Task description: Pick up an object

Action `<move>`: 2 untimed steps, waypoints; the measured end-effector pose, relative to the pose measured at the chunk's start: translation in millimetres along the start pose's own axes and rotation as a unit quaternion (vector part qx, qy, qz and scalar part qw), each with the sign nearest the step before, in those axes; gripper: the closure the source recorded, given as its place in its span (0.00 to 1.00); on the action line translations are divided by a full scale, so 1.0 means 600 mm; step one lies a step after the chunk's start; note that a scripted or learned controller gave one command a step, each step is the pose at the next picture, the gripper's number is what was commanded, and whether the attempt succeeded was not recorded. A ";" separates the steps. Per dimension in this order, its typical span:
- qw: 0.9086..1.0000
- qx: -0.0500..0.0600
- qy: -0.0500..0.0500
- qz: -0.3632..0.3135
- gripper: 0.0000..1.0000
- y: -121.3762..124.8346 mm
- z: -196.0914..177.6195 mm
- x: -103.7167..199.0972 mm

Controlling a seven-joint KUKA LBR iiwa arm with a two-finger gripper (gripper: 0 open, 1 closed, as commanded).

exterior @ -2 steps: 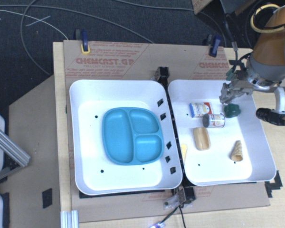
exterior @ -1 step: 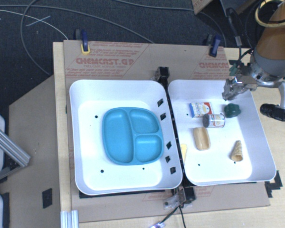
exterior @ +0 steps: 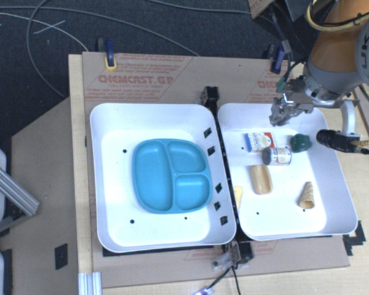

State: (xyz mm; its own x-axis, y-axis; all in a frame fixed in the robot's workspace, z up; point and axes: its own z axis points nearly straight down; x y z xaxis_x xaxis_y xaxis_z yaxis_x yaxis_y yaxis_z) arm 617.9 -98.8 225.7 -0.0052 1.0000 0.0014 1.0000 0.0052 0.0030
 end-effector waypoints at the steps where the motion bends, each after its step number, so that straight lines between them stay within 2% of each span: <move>1: 1.000 0.000 0.000 0.000 1.00 0.000 -0.015 0.087; 2: 1.000 0.002 0.000 0.000 1.00 0.010 0.004 0.182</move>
State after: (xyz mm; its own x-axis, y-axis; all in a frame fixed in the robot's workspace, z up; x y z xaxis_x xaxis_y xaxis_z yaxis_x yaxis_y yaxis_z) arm 623.1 10.2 223.3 -0.0057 1.0000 0.0019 1.0000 0.0057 -0.0020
